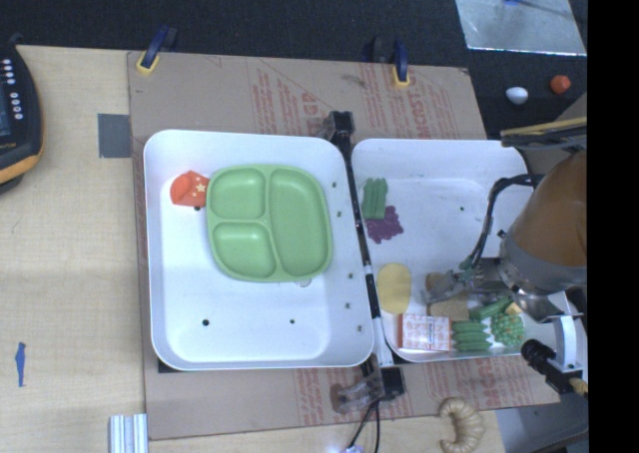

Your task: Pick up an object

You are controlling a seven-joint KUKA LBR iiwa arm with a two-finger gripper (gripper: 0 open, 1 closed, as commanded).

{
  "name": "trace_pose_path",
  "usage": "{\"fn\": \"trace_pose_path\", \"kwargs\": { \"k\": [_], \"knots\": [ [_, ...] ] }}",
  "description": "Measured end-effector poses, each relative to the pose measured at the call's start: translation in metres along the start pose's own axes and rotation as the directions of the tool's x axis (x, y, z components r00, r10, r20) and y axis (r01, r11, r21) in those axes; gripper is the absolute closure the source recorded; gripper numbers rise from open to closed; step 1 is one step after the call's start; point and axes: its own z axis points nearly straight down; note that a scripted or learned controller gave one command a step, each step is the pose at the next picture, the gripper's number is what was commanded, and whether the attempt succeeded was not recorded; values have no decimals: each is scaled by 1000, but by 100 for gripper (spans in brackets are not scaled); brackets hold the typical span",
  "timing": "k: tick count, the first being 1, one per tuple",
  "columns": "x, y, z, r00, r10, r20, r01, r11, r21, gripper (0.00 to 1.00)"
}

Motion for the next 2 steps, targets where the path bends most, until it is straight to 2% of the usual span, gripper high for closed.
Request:
{"fn": "trace_pose_path", "kwargs": {
  "k": [1,2],
  "knots": [
    [1,3,-11,1000,-4,0,4,1000,-3,100],
    [40,3,-41,1000,-9,0,9,1000,-5,100]
  ]
}}
